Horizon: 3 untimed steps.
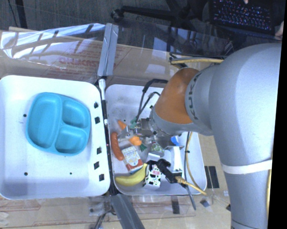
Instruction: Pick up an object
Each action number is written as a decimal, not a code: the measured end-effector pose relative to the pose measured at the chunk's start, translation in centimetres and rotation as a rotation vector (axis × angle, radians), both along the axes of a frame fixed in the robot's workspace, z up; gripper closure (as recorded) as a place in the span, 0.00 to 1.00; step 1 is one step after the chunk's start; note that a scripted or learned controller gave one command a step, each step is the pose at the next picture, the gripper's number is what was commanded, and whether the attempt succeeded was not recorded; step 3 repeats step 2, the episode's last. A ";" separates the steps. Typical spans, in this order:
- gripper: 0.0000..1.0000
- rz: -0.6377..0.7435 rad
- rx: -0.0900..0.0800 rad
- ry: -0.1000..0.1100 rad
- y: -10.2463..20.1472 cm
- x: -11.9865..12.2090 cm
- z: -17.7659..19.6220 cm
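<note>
Over in the left shallow white plastic bin (pixel 10 175) sits a light blue three-compartment plastic tray (pixel 58 123), lying flat. The right shallow white plastic bin (pixel 116 98) is the messy one: an orange carrot-shaped toy (pixel 116 146) near its left wall, a yellow plastic banana (pixel 131 178) at the front, and a small black-and-white spotted box (pixel 153 175) just beside the banana. The grey-and-orange arm's gripper (pixel 142 133) is down in that pile, above the carrot; can't tell how its grip stands.
</note>
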<state>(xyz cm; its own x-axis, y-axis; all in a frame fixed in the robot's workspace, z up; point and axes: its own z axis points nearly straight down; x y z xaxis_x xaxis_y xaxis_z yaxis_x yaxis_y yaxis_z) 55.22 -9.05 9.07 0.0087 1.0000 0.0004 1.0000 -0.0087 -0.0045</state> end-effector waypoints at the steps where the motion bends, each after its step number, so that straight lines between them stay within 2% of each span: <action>1: 1.00 0.004 0.000 0.002 0.0 0.0 1.0; 2: 1.00 0.124 0.000 -0.004 1.7 3.3 17.9; 3: 1.00 0.124 0.000 -0.004 1.7 3.3 17.9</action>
